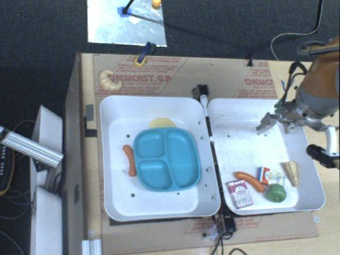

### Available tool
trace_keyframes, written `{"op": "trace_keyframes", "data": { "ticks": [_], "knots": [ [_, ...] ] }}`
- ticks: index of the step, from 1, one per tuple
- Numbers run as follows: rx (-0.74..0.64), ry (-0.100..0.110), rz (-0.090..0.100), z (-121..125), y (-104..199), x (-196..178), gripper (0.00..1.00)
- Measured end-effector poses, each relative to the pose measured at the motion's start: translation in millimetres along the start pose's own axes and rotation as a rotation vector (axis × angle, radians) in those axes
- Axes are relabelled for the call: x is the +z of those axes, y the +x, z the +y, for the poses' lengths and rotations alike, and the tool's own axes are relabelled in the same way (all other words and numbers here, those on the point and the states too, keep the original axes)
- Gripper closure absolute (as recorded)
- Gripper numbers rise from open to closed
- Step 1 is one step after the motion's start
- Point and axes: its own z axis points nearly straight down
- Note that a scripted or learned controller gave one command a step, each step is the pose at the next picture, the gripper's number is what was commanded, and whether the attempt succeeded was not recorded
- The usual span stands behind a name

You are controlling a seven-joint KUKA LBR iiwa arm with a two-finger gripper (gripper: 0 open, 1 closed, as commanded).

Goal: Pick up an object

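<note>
Cardboard-lined worktop (159, 76) carries two shallow white bins side by side; the left bin (114, 142) holds a blue sectioned plastic tray (166, 159) with an orange sausage (129, 160) beside it. At the frame's right edge, my jaws (276, 120) hang over the right bin (234, 142), how wide I cannot tell. Lower right lie a red-and-white card pack (239, 194), another orange sausage (249, 181), a green ball (275, 193) and a tan wedge (291, 172).

The grey arm (319, 97) comes in from the right edge, its orange band (321, 76) sitting high near the upper right corner. Below the band the wrist bends toward the left. The pincer (271, 122) points left and slightly downward, with one pale finger (264, 124) jutting out at its tip.
</note>
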Motion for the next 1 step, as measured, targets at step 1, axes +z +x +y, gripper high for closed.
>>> {"op": "trace_keyframes", "data": {
  "ticks": [1],
  "knots": [
    [0.002,0.006,0.003,-106.1,28.8,37.8,0.0]
  ]
}}
